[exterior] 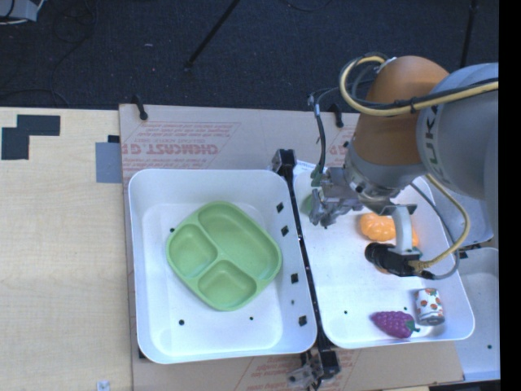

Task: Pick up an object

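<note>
Gripper: the gripper (328,208) hangs low at the upper left of the right bin (350,316); from where I stand I cannot tell its state or whether it has anything.
Objects: orange piece (376,226), purple grape bunch (393,323) and small patterned cup (430,305) all lie in that bin.
Left bin: green divided plate (223,255).
Progress: nothing visibly lifted; the pick looks undone.
Writing: red mirrored print on the cardboard (181,141), not readable.

Fixed overhead camera – slanted, both bins (138,218)
</note>
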